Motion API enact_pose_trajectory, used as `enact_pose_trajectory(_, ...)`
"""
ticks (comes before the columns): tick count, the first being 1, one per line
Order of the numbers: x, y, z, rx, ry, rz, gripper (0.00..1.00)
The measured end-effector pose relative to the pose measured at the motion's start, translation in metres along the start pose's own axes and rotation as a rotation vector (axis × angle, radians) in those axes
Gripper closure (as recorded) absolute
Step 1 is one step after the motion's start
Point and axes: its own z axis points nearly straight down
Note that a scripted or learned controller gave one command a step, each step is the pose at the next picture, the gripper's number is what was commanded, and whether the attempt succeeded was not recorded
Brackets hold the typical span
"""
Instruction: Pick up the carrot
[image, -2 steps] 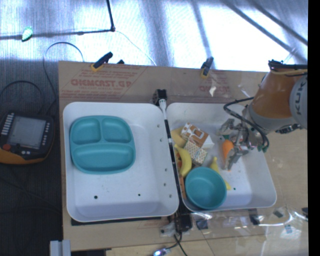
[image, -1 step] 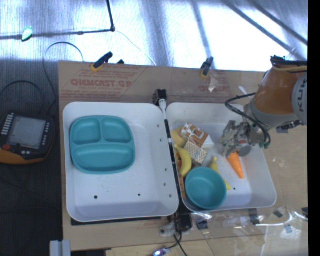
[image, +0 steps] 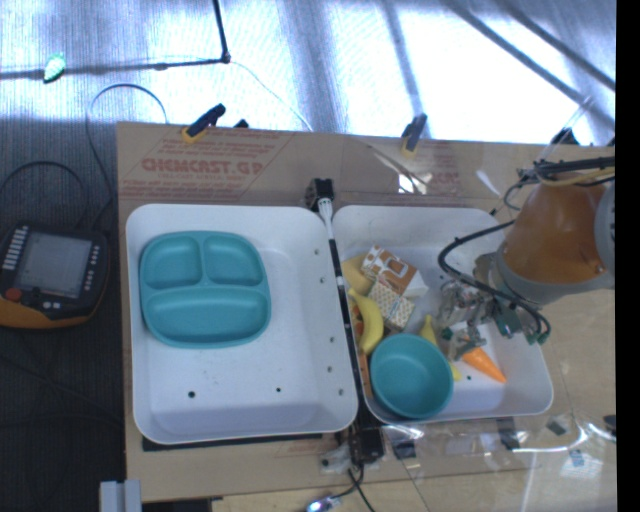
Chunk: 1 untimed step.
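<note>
Plate (image: 205, 288) is lying in the left bin (image: 300, 400) on the desk (image: 300, 160). In the right bin (image: 530, 395), a banana (image: 368, 318) is resting beside boxes (image: 388, 283) and a bowl (image: 410, 376). The hand (image: 462, 322) is hovering just above the carrot (image: 484, 364) near the bin's front right corner; its grip cannot be told.

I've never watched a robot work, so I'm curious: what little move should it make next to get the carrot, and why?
Probably a short shift toward the bin's near right corner, then down. The gripper hangs in the right bin, and the carrot lies just beside it, next to the bowl, not yet lifted.
</note>
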Motion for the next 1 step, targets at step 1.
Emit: enact_pose_trajectory(1,0.0025,0.0009,0.0042,-0.003,0.007,0.0,0.0)
